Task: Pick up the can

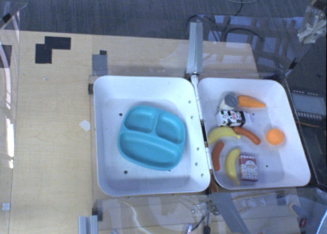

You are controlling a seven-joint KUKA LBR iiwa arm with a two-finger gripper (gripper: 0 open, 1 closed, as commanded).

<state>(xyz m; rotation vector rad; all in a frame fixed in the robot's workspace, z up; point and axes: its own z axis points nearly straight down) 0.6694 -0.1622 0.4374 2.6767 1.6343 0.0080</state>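
Observation:
The can point(231, 117) lies in the right bin point(291, 125), in its upper middle part. It has a black-and-white printed body and a grey lid end that points toward the back of the bin. An orange carrot point(251, 102) rests just to the right of the lid. A yellow banana point(223, 134) and a red sausage point(247, 135) press close against the can's near end.
The right bin also holds an orange ball point(275, 136), a second sausage point(217, 155), a second banana point(233, 165) and a small red box point(248, 168). A blue divided tray point(152, 137) sits in the left bin point(107, 171). A metal post point(193, 49) stands behind the divider.

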